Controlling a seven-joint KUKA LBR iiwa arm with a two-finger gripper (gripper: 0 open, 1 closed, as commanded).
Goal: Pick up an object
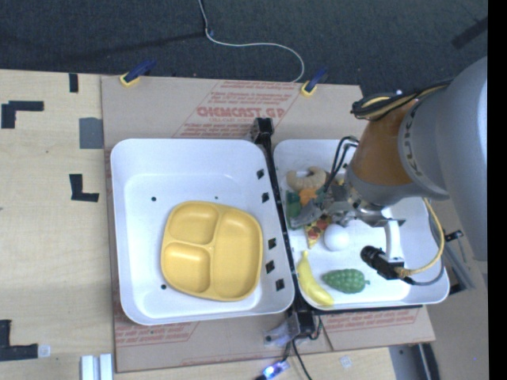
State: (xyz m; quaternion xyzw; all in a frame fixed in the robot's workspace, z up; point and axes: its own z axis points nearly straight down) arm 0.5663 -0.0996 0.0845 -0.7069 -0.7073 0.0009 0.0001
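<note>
My gripper (329, 206) hung low over the right bin (428, 291), near its left wall, amid a small heap of objects — whether my fingers were spread or pressed together, I could not tell, for my own wrist hid them. A white ball (338, 239) lay just below the gripper. Toward the bin's near edge sat a green bumpy fruit (345, 280), and beside it, by the near-left corner, a yellow banana (312, 280). More small things (303, 187) crowded the left wall — too jumbled to name. In the left bin (135, 172) lay a yellow divided plate (212, 249), well apart from me.
</note>
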